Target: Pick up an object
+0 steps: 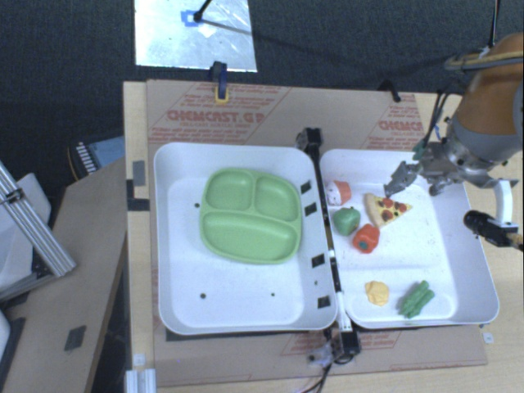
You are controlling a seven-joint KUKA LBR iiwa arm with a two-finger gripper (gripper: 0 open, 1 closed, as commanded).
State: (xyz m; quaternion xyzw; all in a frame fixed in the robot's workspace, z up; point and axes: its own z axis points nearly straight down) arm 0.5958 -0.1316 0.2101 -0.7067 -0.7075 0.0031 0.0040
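You have the gripper (403,178) hanging over the far part of the right bin (467,268), just above and to the right of the pizza slice (386,210), which looks like the nearest candidate to lift. Whether the claw is apart or together I cannot tell from this angle, so confirm that before you commit. The slice lies flat on the bin floor, so you should come down straight over its middle and line the jaws across its narrower width rather than along its length. Watch the neighbours: the green pepper (346,219) and the red pepper (366,238) sit close on its near-left side, and a small red and white piece (336,192) lies by the divider, so keep the descent clear of them. The yellow piece (377,292) and the green bean bundle (416,299) lie well apart near the front edge and stand freer if the slice proves too thin to pinch. The green divided plate (250,216) in the left bin (176,244) plays no part here.
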